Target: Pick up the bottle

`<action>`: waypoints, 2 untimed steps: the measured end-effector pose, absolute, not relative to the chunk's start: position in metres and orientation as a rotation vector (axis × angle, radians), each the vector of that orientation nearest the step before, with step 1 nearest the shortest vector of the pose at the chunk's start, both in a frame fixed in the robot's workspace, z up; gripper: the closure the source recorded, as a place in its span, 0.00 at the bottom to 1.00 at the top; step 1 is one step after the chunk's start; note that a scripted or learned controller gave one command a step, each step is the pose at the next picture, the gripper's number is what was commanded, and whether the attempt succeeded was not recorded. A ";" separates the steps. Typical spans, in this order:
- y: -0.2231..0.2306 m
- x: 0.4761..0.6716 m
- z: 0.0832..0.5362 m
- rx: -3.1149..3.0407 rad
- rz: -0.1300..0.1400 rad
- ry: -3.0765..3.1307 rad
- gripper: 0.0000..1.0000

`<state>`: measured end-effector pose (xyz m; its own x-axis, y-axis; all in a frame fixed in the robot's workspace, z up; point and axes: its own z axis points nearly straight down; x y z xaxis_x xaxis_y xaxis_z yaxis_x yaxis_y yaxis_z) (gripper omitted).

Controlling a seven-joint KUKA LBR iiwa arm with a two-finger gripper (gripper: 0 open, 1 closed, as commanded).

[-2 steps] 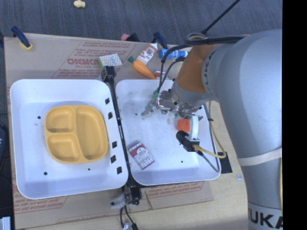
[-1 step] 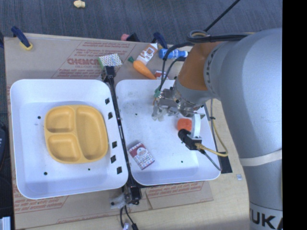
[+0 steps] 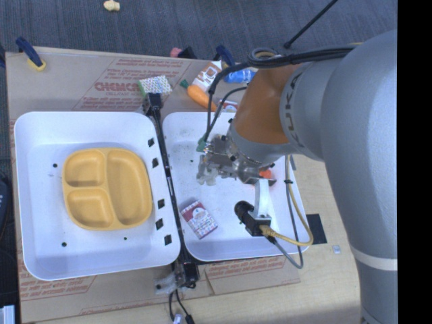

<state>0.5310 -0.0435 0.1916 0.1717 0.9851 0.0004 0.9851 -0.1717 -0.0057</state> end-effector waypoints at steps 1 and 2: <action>-0.014 0.475 0.191 -2.370 0.007 -2.055 1.00; -0.083 0.476 0.243 -2.096 0.002 -2.339 1.00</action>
